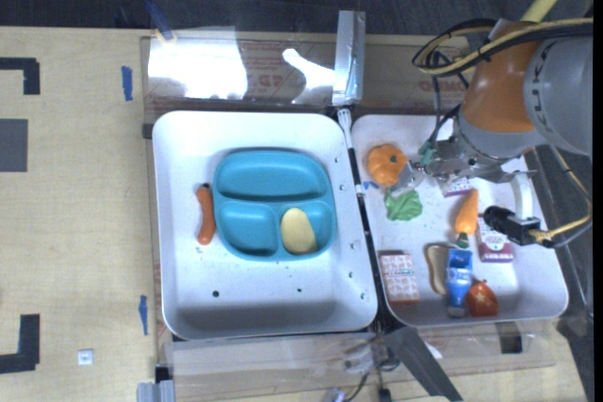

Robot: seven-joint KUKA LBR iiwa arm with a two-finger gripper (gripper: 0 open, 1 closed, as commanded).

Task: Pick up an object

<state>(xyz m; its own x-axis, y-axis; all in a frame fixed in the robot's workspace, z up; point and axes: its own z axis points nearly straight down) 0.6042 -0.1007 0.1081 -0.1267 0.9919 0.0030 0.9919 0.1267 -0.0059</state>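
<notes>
A: Where is the grey arm's two-finger gripper (426, 161)?

B: Low over the right-hand shallow white bin (537, 297), just beside the small orange pumpkin-shaped toy (385, 163). Whether it is clenched or released, I cannot tell.

A: What lies near it?

B: A leafy green toy (404, 204) just below the pumpkin, an orange carrot-shaped toy (465, 213) to its right, and a blue bottle (459, 270) further down.

A: And the left-hand white bin (179, 202)?

B: A blue sectioned plastic tray (264, 188) with a yellow oval toy (299, 231) in its lower right compartment; an orange sausage-shaped toy (204, 215) lies beside the tray's left edge.
</notes>
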